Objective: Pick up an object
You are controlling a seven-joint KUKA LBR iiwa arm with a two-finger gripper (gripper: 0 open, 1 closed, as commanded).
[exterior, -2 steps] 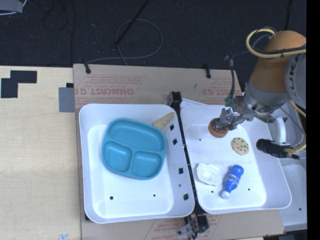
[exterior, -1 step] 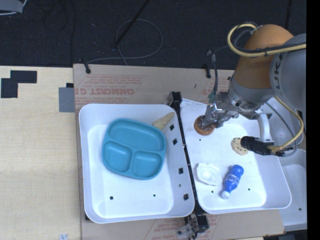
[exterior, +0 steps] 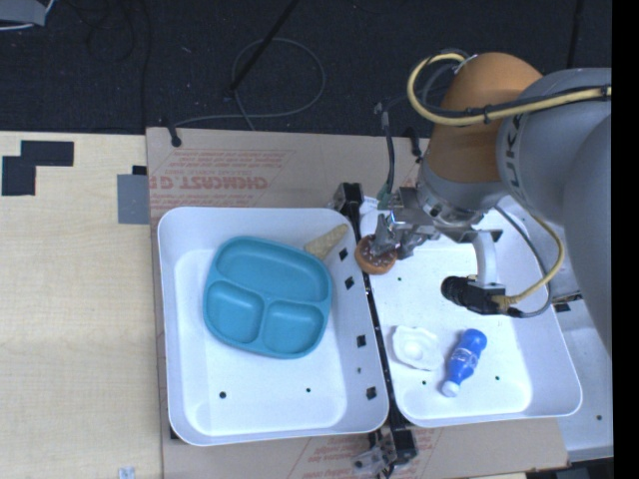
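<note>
Overhead slanted view of the table (exterior: 70,297), which carries two shallow white bins side by side on a sheet of printed cardboard (exterior: 250,173). The left bin (exterior: 260,407) holds a blue three-compartment plate (exterior: 268,296) lying flat near its middle, and a tan wedge-shaped object (exterior: 327,239) leans against its far right corner, just beyond the plate's rim. The right bin (exterior: 519,387) holds a small blue bottle (exterior: 462,359) lying on its side with its white cap toward the near wall, and a crumpled white object (exterior: 414,346) just beside it to the left; the two lie close but apart. A small round brown object (exterior: 376,256), possibly a doughnut-shaped toy, sits at the far left edge of this bin, against the divider between the bins. The arm (exterior: 539,138) reaches in from the right and lowers the end effector (exterior: 392,236) directly over this brown object, which suggests that it is the chosen target of the pick. Whether the end effector is open or closed cannot be told, nor whether it touches the brown object. A black cylindrical part (exterior: 474,293) with a yellow cable hangs from the arm above the middle of the right bin.
</note>
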